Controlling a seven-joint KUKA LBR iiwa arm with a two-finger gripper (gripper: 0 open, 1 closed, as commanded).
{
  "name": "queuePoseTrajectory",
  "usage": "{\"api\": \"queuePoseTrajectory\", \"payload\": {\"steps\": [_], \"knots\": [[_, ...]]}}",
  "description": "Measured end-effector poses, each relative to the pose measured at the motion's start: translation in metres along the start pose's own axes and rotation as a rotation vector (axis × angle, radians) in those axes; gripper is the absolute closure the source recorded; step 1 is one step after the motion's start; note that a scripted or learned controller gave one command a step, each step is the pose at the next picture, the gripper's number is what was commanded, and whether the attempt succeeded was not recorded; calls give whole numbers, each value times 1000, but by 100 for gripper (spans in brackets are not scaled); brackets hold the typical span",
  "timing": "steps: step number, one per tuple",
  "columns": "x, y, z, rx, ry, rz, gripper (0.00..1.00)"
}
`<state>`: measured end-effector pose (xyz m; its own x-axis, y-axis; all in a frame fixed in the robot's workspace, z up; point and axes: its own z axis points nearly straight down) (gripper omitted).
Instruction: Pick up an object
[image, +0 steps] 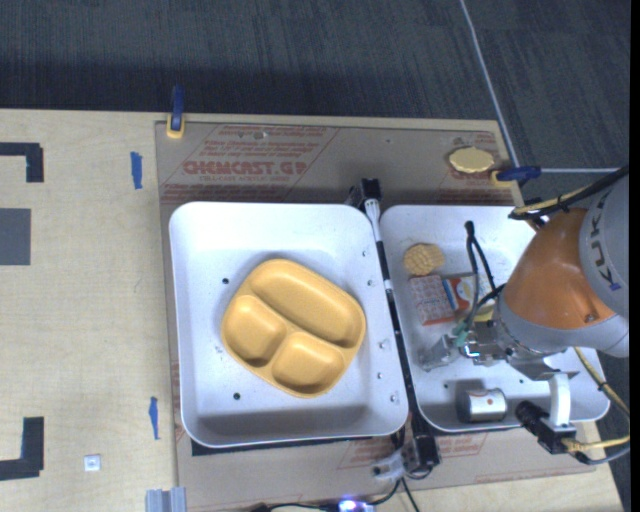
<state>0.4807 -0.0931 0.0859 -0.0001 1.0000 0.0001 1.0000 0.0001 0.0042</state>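
Left bin (190, 300) is occupied by a yellow three-compartment tray (291, 326). Arm (560, 290) is positioned over the right bin (590, 405), gripper (462, 345) low near its middle. A round cracker (424, 260), a printed packet (437, 297) and a small grey block (482, 404) are seen there.

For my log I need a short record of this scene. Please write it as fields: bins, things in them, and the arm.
left bin: yellow tray upside down
right bin: waffle, printed packet, grey block
arm: over right bin
gripper: low in right bin, beside the packet
bench: yellow disc behind the bins
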Motion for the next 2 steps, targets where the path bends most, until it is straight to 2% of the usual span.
{"api": "queuePoseTrajectory", "payload": {"steps": [1, 2], "knots": [[-1, 2, -11, -6, -3, 2, 100], [-1, 2, -11, -6, -3, 1, 0]]}}
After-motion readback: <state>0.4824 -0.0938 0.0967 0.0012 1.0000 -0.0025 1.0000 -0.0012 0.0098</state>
